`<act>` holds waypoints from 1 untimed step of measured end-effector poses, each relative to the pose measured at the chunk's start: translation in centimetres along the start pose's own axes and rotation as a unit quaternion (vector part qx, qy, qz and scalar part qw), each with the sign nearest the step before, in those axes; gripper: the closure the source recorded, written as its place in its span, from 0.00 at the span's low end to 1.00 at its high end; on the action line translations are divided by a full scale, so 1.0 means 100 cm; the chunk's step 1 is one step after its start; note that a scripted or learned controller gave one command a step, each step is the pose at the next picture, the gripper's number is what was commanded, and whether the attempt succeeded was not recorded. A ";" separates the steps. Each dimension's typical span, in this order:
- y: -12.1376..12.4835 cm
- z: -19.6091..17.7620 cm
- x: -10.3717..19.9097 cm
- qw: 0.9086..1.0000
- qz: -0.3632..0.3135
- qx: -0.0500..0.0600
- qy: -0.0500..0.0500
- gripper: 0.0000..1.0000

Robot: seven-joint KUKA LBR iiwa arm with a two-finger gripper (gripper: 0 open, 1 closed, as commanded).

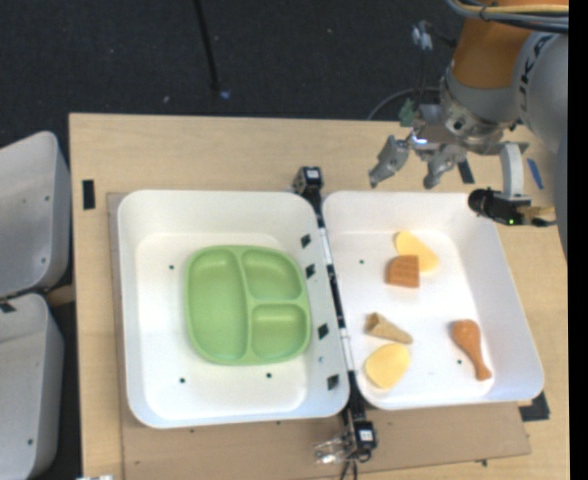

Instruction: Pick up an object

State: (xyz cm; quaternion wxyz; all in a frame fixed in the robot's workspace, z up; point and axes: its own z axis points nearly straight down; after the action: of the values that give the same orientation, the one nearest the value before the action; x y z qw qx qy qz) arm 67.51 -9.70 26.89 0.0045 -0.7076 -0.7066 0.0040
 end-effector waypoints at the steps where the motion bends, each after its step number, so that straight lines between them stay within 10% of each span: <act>1: 0.002 -0.009 0.000 1.000 -0.001 -0.007 -0.001 0.00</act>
State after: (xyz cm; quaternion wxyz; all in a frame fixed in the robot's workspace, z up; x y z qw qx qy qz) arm 67.69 -9.70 27.76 -0.0009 -0.7066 -0.7076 -0.0001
